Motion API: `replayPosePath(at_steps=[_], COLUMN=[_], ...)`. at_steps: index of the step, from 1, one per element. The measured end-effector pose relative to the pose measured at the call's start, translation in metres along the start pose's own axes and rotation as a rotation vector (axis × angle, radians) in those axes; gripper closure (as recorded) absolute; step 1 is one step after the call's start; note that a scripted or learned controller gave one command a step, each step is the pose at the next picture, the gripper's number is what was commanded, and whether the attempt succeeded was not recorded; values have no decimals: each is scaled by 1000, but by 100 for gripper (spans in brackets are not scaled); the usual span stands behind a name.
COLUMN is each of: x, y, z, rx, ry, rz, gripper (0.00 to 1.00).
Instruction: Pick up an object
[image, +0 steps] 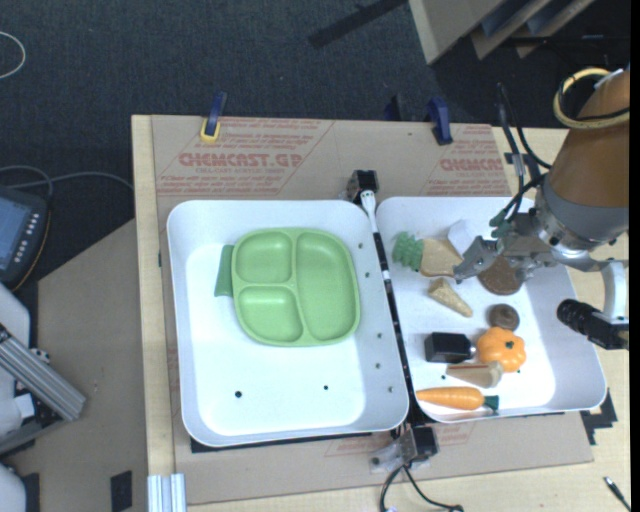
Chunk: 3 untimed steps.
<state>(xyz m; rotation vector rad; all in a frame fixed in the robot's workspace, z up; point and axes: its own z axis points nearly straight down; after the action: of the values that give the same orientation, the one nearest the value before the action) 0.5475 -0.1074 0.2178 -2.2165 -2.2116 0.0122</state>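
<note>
Gripper (478, 262) sits low over the upper part of the right bin (580, 385), just above the tan bread-like wedge (438, 257). Can't tell how far the pincer is open, or whether anything is in it; it's dark and partly hidden by the wrist.

Nearest candidates: that wedge, touching a green leafy piece (407, 249); a smaller tan wedge (451, 297) just below; a brown round piece (501, 277) right beside the tool.

Lower in the bin: orange pumpkin (501, 349), black block (448, 347), carrot (455, 398) at the front rim. Left bin (200, 400) holds a green divided plate (296, 286).

Handling guess: these look like toy food, light, rigid, smooth plastic, likely to slip or skate on the bin floor. Wedges are best pinched across the flat faces near mid-length, not the taper. Pumpkin is round, so grip across the widest part. Crowding near the bread wedge risks nudging neighbours.
</note>
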Motion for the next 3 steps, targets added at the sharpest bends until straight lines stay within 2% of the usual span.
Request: replayPosePath(at_steps=[1,3], x=[0,-13], y=[3,9], z=[-7,102], rx=[-13,-6], ry=[-2,0], rz=[-2,-1], gripper=[0,0])
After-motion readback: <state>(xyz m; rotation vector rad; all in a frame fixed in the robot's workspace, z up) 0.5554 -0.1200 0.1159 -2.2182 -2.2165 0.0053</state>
